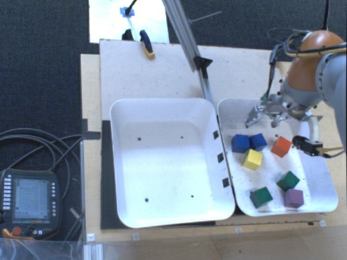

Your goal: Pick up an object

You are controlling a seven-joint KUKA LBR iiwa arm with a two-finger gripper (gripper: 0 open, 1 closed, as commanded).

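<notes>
grey arm with orange band hangs over the right bin of coloured blocks, holding nothing.

nearest, in the shallow glossy white plastic right bin, lie a dark green cube, a matte purple cube and a second green cube; farther in, a yellow cube touches two blue cubes set side by side, with an orange-red cube apart to their right. the smooth white left bin sits beside it. beyond the blocks, the metal two-finger gripper hovers above the bin's far end, its jaws spread apart, touching no block. at the bench's far edge lies a yellow-and-blue handled clamp.
</notes>
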